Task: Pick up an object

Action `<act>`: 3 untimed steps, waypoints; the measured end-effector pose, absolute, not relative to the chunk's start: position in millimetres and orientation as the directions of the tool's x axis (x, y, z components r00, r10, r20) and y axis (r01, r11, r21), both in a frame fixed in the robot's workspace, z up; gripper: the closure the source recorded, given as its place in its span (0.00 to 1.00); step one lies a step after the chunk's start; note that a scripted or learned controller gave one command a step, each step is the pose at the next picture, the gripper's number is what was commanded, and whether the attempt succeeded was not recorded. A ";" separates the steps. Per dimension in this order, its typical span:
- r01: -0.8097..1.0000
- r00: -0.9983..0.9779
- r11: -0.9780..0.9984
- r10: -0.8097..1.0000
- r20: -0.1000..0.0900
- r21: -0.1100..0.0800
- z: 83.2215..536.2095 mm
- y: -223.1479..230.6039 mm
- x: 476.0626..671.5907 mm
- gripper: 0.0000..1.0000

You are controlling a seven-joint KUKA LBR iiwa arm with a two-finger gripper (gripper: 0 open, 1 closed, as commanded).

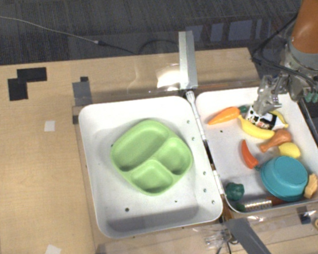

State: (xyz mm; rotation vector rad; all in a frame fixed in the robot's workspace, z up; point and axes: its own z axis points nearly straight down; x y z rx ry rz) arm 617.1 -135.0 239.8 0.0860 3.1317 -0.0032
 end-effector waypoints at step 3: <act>0.311 -0.949 0.950 0.311 0.047 -0.011 90.2 -107.4 654.3 0.00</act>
